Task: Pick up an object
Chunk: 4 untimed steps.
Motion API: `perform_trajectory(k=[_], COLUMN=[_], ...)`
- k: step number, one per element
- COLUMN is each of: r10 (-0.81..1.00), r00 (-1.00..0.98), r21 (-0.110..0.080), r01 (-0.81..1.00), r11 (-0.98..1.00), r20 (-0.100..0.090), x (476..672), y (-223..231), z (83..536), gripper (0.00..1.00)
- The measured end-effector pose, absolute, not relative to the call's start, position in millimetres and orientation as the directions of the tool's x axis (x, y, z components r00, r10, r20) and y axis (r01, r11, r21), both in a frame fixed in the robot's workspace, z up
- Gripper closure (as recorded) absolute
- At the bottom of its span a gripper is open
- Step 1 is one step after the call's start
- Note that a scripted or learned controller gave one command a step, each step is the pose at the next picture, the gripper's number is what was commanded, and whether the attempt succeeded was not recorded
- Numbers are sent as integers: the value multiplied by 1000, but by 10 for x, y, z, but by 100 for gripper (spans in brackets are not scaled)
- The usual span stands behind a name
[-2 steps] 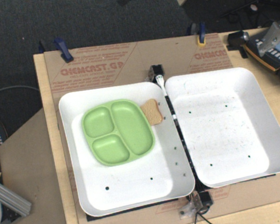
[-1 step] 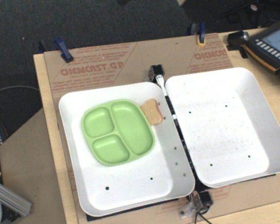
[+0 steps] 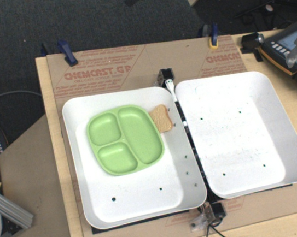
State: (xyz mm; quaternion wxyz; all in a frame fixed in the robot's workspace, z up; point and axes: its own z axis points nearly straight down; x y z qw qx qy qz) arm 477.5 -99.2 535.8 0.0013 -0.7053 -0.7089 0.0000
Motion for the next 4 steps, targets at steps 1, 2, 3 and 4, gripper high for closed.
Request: perform_trajectory(k=[1,2,3,4], r10=[1000,1000,1000,1000], r00=[9,-1,-3,-3], r21=[4,9,-10,-12], r01=[1000,1000,1000,1000], r11=[-9,1,3,3], r20=[-5,-6,4,4], x=[4787,4802,4790,4785], y=[-2039,-1987,-1656,-1310], z=[5352,5469,4480,3431], gripper=[0,100,100,100])
